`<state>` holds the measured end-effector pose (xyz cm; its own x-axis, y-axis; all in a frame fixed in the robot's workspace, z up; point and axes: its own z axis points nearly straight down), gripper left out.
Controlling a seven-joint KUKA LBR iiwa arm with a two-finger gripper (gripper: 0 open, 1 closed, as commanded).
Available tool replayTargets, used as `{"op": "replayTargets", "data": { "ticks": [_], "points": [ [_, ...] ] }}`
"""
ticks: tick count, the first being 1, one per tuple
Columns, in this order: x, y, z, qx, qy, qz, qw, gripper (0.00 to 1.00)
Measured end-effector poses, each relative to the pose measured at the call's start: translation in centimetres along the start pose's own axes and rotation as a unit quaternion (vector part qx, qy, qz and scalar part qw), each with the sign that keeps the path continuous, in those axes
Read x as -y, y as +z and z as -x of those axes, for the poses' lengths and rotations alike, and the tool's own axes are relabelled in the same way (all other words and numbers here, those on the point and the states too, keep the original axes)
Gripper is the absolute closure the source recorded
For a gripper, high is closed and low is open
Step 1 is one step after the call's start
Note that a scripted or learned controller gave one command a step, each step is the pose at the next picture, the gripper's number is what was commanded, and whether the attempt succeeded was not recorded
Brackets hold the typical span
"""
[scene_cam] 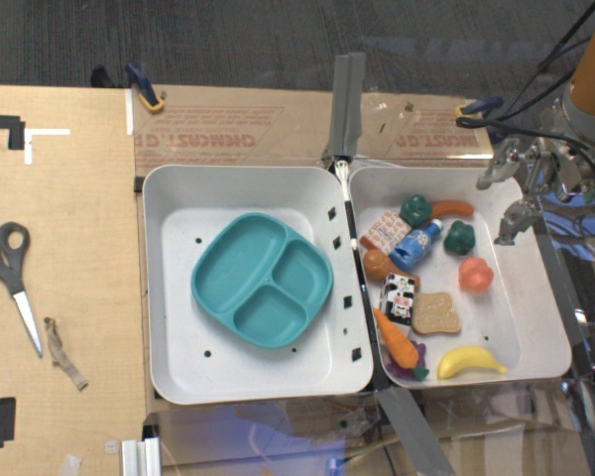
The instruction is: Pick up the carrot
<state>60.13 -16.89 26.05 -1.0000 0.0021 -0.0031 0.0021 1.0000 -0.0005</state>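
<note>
We log scissors (13, 276) lying flat on the bench at far left. A teal plate (265, 281) sits alone in the left bin (159, 296), probably a drop spot. The carrot (394, 337) lies at the right bin's (540, 310) near-left wall, crowded by toys. Cardboard print behind is mirrored, unreadable. The gripper (521, 191) hovers over the far-right rim; we cannot tell its spread.

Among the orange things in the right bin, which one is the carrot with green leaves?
The carrot lies by the bin's left wall near the front, pointed, with green leaves beside the banana. The other orange things lack leaves.
</note>
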Motion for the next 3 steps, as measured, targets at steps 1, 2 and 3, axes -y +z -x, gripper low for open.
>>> {"op": "replayTargets", "data": {
  "ticks": [1,2,3],
  "points": [
    [-5.0,13.8,-1.8,0.004,0.122,0.000,0.9925,0.00],
    [-6.1,15.2,-12.3,0.000,0.283,0.000,0.9590,0.00],
    [-0.5,16.8,-12.4,0.000,0.377,0.000,0.9262,0.00]
  ]
}}
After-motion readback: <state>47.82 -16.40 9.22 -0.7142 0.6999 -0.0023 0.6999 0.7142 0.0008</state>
